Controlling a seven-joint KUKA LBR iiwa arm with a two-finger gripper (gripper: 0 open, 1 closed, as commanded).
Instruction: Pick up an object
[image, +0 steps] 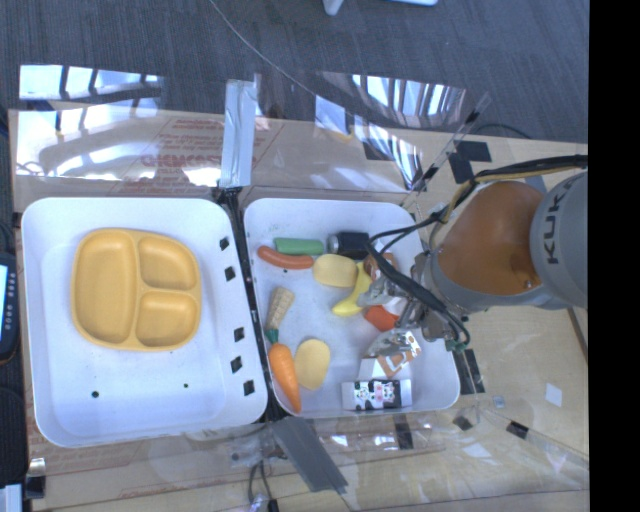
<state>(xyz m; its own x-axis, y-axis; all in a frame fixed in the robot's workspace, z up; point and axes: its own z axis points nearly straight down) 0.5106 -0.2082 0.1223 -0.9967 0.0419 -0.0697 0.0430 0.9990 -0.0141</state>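
Toys (334, 270) in right white bin (440, 385)

Gripper (388, 300) low in right bin (440, 395), over banana (352, 297) and something red, maybe a tomato (380, 318) (fingers hidden in clutter). Carrot (284, 377) at bin's left edge. Yellow tray (135, 288) in left bin (60, 395).

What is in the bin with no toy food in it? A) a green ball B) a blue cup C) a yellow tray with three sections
C: the yellow tray with three sections lies in the left bin, while the toy food sits in the right bin.
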